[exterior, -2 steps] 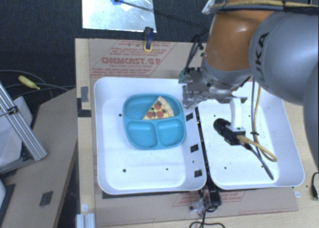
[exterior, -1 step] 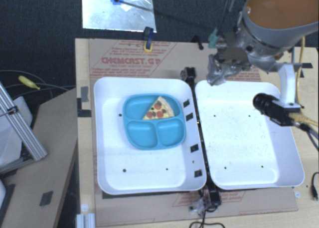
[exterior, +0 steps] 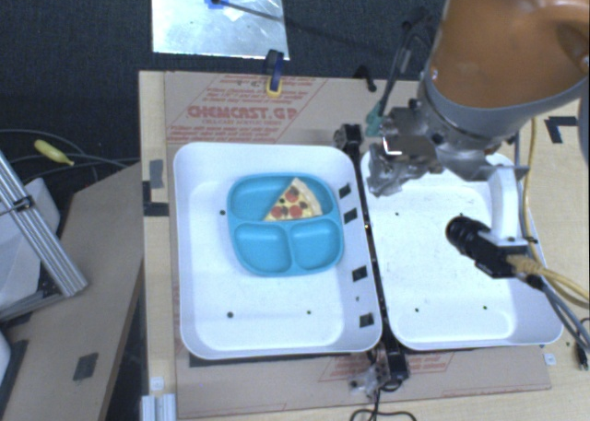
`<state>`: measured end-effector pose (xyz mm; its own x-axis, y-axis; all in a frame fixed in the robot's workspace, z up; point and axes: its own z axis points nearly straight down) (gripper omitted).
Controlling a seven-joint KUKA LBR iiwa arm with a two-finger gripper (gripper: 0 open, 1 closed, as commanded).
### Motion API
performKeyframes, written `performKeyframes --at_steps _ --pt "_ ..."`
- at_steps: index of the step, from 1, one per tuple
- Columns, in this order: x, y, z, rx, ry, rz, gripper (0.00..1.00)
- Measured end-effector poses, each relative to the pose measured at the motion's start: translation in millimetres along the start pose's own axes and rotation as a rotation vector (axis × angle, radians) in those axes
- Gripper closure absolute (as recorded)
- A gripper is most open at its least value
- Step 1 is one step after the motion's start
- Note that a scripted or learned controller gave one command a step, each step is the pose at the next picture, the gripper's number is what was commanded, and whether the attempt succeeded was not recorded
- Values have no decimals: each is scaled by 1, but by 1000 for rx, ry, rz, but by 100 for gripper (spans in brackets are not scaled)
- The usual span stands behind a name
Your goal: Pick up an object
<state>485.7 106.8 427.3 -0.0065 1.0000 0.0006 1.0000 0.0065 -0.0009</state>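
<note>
A blue divided plate [exterior: 281,246] lies in the left white bin [exterior: 207,318]. A pizza slice [exterior: 297,200] with red toppings rests in the plate's upper compartment. My gripper [exterior: 385,175] hangs over the upper left corner of the right bin [exterior: 442,318], close to the divider between the bins. It is to the right of the plate and a little above the pizza slice in the view. The wrist hides much of the gripper.
The bins sit on a brown cardboard sheet [exterior: 240,106]. A shiny metal sheet [exterior: 217,5] lies beyond the bench. A grey metal frame [exterior: 37,235] stands at the left.
</note>
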Motion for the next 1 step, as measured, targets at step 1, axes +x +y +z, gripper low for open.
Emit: performKeyframes --at_steps 1 --pt "13 5 49 1 -1 0 100"
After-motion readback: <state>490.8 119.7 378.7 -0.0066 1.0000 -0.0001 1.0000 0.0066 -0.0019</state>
